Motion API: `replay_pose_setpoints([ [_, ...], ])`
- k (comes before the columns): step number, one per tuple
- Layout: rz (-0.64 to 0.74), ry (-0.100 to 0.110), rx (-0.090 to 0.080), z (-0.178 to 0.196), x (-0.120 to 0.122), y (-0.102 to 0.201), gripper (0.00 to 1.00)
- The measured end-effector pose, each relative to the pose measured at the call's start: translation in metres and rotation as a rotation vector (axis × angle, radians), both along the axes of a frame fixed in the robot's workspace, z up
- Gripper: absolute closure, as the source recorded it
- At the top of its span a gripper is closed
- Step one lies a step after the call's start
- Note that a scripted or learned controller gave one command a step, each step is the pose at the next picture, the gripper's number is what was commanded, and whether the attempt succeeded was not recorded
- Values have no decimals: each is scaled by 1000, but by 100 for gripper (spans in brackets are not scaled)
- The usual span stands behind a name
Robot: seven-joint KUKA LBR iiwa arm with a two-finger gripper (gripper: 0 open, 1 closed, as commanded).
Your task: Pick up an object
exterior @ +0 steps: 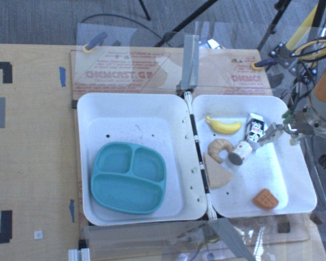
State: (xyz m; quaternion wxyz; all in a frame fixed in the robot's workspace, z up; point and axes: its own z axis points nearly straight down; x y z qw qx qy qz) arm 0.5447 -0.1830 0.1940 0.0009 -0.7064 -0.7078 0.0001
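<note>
Near right bin's [301, 162] far right edge: gripper [273, 133] low over small black-and-white carton [256, 127], jaw state cannot tell. Likely light, stiff box with flat smooth sides; best pinched across narrow faces mid-body. Close by: curved glossy yellow banana [224, 125] toward far edge, tan croissant [221, 148] mid-bin, ridged orange waffle [265, 199] near front edge, teal plastic tray [129, 177] in left bin [98, 113].

Two bins sit side by side on a bench. The left bin [98, 110] holds a divided plate [129, 177] toward its near side. In the right bin [293, 192], a banana [224, 125] lies at the back, a small carton [255, 127] just right of it, a croissant [221, 148] in front, a cracker [265, 199] near the front right corner.
</note>
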Motion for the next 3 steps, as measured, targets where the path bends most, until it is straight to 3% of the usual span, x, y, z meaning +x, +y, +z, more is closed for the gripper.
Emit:
replay_pose_setpoints([
  [1, 39, -6, -3, -108, 80, 51, 0],
  [2, 41, -11, -5, -96, 82, 52, 100],
  [3, -31, -2, -1, -7, 90, 135, 100],
])
